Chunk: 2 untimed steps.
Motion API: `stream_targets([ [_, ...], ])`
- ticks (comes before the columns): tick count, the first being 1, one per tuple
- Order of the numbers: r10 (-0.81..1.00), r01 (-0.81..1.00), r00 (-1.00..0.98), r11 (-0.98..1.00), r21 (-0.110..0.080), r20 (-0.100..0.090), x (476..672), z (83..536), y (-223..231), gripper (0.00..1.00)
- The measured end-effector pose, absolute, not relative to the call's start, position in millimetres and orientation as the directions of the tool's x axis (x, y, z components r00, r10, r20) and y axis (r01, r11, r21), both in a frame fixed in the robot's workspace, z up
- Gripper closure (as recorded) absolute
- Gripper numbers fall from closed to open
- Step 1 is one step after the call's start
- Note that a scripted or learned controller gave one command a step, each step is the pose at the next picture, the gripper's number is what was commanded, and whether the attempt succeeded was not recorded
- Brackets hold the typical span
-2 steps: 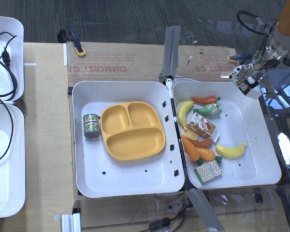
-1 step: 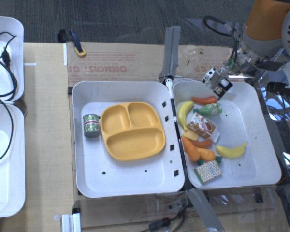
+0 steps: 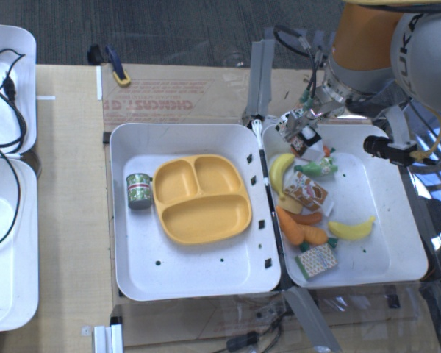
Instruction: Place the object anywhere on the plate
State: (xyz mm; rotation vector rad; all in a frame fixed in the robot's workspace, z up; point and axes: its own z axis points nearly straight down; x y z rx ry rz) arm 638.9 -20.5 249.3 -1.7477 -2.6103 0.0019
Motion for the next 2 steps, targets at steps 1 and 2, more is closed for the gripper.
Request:
stream_targets([
  [1,0.861,0.861,-0.509,0.509,-0.002,0.0,623.2,221.8,52.5,1.0],
  [2,0.704,0.704,-0.711,0.711,-0.002,0.0,603.6,190.9,82.5,1.0],
])
